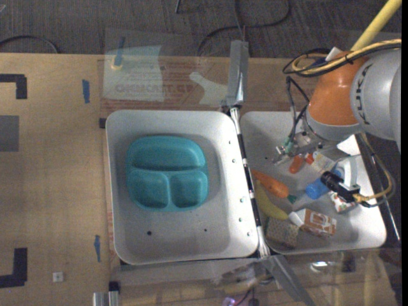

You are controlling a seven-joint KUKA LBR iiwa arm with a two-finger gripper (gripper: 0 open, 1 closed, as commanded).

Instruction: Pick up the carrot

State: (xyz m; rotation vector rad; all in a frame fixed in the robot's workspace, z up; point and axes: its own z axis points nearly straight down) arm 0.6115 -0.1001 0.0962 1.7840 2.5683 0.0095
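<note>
While the tool (294,153) (grip state unclear) hovers nearby, the carrot (271,185) lies slanting upper-left to lower-right.

Even overhead light, moderately bright, slightly soft focus throughout. Glare on clear plastic sheet (150,75) at bench (51,171) back edge; bright patch at right bin (373,231) right rim. Faint shadows only.

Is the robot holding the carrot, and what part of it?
It cannot be told. The end effector hangs over the right bin, but its tip is too small and cluttered to read. The carrot lies in that bin.
</note>
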